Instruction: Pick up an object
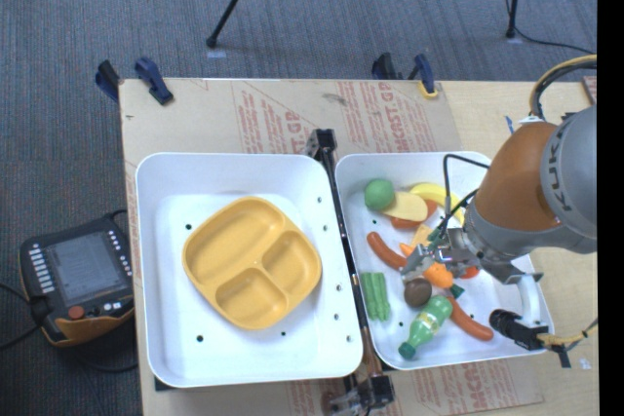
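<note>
Your claw sits low in the right bin among the toy food — just above the brown ball, beside the carrot — you cannot tell its grip.

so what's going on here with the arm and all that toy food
A KUKA arm reaches from the right into the right bin, which holds a pile of toy food. Its gripper is down among the items, near a brown ball, a green bottle and a sausage. Nothing is visibly held yet. The left bin holds a yellow divided plate.
</note>
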`<state>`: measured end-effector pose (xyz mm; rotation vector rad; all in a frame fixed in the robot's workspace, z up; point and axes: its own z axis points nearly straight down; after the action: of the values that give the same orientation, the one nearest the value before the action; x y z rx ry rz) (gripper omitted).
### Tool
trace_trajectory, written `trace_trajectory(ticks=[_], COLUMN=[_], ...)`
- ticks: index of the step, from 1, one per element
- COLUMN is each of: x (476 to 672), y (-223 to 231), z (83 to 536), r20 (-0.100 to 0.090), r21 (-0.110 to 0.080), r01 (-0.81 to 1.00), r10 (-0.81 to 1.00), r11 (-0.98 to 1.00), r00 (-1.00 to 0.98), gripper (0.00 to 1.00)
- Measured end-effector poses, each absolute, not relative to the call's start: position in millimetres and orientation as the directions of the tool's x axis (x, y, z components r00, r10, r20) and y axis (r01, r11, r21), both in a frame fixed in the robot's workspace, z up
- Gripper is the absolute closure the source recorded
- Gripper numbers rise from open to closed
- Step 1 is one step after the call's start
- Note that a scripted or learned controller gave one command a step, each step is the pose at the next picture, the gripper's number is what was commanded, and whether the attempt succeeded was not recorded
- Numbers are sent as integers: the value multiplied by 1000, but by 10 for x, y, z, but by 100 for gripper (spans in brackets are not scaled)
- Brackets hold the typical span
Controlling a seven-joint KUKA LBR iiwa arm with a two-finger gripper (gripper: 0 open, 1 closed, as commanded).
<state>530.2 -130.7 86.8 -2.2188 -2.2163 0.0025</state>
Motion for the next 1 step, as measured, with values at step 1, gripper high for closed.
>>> trace_trajectory(ticks=[1], x=[5301], y=[-1307], z=[962], r20=[5], r21=[-7], r01=[1000], r10=[1000], r11=[-6], r00=[6], gripper=[100])
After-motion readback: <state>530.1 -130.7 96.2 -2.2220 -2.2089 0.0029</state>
